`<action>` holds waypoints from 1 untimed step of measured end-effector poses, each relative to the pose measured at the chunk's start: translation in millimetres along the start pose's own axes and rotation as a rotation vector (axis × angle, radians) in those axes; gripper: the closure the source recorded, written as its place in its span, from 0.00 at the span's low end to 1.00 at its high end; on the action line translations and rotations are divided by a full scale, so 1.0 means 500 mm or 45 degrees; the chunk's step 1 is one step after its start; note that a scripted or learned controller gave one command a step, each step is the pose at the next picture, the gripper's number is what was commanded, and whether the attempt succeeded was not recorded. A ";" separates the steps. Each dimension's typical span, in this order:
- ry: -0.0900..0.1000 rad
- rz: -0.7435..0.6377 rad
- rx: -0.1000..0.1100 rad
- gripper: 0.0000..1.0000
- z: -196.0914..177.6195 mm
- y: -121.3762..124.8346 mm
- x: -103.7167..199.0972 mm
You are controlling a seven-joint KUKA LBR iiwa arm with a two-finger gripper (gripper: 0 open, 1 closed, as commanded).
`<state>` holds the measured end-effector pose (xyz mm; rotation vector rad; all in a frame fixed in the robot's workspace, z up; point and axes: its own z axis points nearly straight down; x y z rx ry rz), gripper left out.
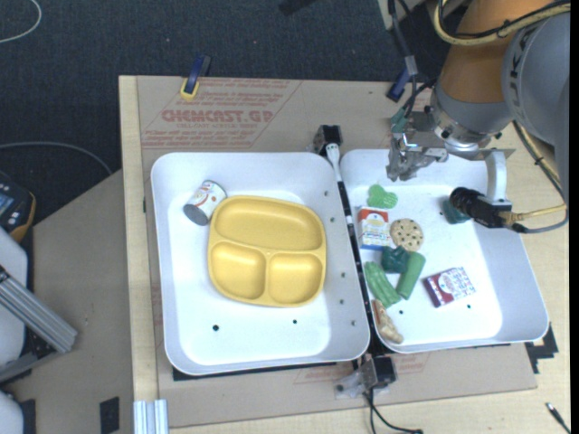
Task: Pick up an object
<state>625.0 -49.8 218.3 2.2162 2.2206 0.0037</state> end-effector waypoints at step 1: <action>-0.001 0.003 -0.001 1.00 -0.029 -0.002 -0.026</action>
